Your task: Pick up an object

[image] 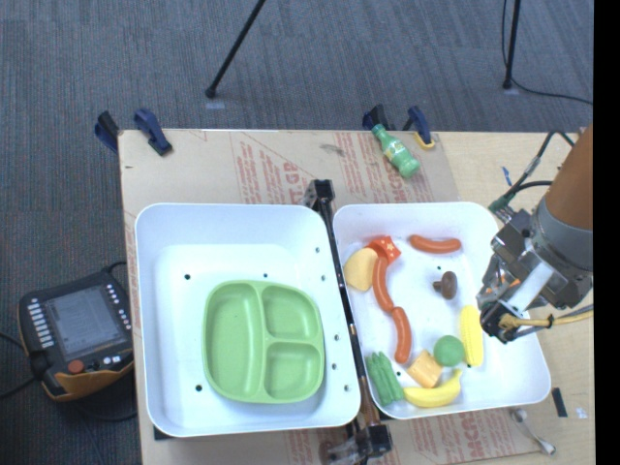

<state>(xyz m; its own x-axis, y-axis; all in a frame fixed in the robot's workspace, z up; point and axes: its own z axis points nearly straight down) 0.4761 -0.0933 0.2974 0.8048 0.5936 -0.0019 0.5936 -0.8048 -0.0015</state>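
can't tell if the jaws are released or clenched. the long yellow piece (471,335) in the right bin (417,205) sits just beside the jaws, bin-centre side. i'd pinch across its narrow width, avoiding the green ball (449,350) next to it.

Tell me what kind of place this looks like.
Probably a robotics lab: a teach pendant sits beside the bench, clamps pin its cardboard top, and plastic toy food lies in the right bin.
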